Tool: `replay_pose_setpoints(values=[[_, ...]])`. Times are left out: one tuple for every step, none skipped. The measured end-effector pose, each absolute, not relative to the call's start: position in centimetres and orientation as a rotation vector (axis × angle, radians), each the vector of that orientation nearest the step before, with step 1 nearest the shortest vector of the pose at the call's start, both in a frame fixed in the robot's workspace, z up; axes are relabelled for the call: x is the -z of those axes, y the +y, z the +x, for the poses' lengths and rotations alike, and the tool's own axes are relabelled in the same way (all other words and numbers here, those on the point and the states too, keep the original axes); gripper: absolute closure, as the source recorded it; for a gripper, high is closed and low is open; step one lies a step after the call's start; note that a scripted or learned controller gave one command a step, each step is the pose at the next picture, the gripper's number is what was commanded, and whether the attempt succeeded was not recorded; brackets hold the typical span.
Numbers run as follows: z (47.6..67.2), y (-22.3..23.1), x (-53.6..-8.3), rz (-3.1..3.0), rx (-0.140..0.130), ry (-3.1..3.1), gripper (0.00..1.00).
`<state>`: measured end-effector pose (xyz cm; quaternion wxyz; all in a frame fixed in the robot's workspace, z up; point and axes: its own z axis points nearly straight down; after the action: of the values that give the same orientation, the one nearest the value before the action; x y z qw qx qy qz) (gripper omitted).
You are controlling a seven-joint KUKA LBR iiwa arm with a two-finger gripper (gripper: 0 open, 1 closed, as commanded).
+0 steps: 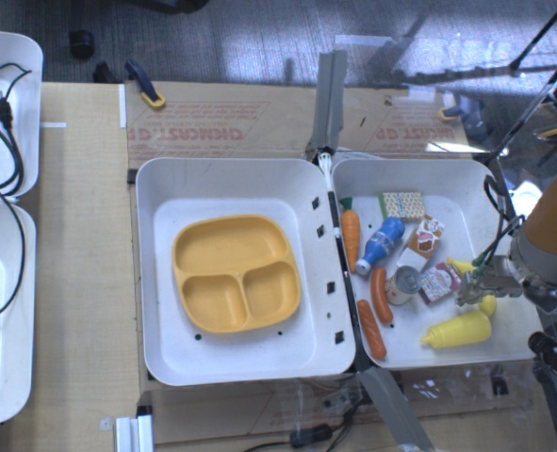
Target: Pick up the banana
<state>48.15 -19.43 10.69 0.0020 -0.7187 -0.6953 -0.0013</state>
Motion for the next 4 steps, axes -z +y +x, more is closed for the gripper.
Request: replay_pose_setpoints(values=[[48.1,-19.4,-10.7,-2.255,0.004,-2.182,0.0],[51.7,-20.4,-9.2,-2.1,-0.001,-2.339,0.0],[47.9,-18.8,-20.3,-2.305,-0.006,-2.13,0.0],[50.2,-20.0,-8.9,-2.144,-0.003,-2.292,0.0]])
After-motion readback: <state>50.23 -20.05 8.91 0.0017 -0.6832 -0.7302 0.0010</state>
